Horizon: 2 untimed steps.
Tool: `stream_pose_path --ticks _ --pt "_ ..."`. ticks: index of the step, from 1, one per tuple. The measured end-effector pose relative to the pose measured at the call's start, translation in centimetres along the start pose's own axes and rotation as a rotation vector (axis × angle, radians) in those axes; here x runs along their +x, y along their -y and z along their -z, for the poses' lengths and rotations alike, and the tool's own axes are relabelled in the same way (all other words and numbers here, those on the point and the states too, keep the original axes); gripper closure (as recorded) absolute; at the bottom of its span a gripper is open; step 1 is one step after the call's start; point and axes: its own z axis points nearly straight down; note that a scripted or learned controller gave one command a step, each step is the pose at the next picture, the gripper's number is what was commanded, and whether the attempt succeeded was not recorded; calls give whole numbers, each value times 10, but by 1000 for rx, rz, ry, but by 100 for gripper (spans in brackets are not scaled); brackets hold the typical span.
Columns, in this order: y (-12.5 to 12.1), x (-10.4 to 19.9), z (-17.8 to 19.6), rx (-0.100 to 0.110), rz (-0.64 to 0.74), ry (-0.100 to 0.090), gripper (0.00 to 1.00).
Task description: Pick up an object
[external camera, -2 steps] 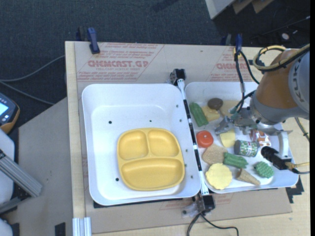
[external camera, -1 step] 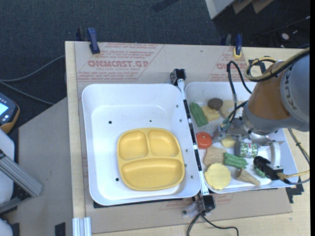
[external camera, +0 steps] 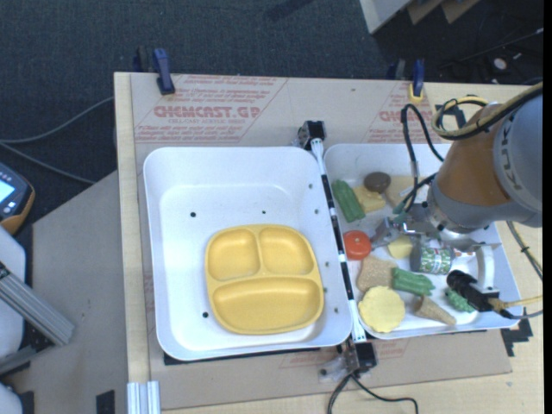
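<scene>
Presently the claw [external camera: 412, 231] sits low in the right bin [external camera: 509, 270] at centre right of the frame, amid toy food; whether it grips anything cannot be told. Judged step: the grasp attempt. Next move calls for a straight lift. Nearest candidate is a small pale yellow piece [external camera: 399, 248], just beside the claw.

yellow plate [external camera: 262, 279], white bins [external camera: 172, 231], red ball [external camera: 357, 245]
</scene>
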Motion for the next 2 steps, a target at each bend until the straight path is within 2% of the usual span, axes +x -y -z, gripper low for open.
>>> stream_pose_path --ticks 1,2 --pt "0 1 10 -2 0 0 100" --pt "12 65 121 -8 8 -3 100"
